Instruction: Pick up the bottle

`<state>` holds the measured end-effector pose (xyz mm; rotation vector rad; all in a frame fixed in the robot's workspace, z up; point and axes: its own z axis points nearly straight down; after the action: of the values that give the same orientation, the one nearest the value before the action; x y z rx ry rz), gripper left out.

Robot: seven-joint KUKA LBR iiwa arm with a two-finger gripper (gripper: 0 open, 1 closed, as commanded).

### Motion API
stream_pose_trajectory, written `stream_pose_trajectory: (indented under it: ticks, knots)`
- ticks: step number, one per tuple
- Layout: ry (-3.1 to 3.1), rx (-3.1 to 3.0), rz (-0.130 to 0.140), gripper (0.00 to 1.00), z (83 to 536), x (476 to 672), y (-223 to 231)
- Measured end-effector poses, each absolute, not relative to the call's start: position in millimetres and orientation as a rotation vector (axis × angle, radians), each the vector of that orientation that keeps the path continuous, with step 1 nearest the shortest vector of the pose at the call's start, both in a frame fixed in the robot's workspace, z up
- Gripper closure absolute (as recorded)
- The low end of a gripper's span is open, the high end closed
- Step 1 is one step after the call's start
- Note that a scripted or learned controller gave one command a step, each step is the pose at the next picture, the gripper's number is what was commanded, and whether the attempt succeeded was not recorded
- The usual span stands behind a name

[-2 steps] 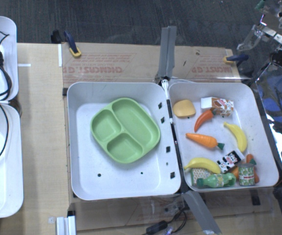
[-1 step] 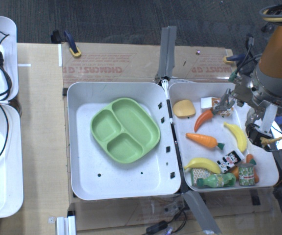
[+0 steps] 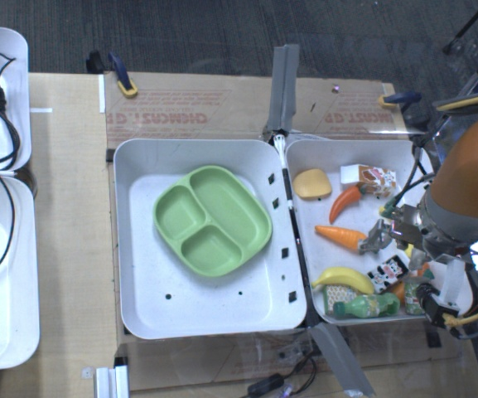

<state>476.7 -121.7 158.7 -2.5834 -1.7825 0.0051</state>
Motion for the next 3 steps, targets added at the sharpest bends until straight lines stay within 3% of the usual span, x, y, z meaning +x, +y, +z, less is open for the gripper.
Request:
stream_pose_trajectory:
  ticks: [1, 2, 3]
  knots:
    - [-1.716, -2.630, 0.005, 0.00, 143, 576.0, -138]
    - [-1.491, -2.762, 0.007, 0.00, 190, 482.5, -73]
    - [-1.581, -2.716, 0.006, 0.00, 356, 478.5, -83]
